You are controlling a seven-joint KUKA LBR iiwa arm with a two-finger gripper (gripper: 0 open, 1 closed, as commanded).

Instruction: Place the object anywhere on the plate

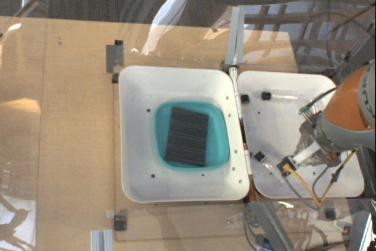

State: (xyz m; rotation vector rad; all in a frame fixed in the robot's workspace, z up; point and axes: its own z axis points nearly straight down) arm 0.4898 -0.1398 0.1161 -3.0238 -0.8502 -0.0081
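Where it lies on the plate (160,126), the dark slab (187,136) runs top-to-bottom.

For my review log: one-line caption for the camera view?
Dark ribbed block lies on the teal plate in the left bin; arm over the right bin.

Orange-banded grey arm (352,106) from the right, wrist (330,133) bent, end effector (310,147) down-left.

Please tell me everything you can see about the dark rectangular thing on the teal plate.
The dark grey slab is rectangular, with fine ridges running across its width, and looks matte. It lies flat, turned slightly, near the middle of the teal plate in the left bin. Only the plate touches it.
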